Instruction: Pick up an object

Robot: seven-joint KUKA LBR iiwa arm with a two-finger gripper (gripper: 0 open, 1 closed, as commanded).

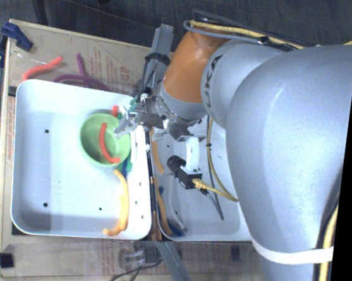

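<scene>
While the smooth grey arm [279, 130] fills the 3 o'clock side, its orange band [188, 68] bends down toward the glossy white left bin [44, 178] on the wooden counter [79, 45]. A round green bowl [103, 139] sits near the bin's 2 o'clock corner, a curved orange strip [122, 206] at 5 o'clock. The metallic end effector [127, 119] hangs at the bowl's rim; I cannot tell its state.
</scene>
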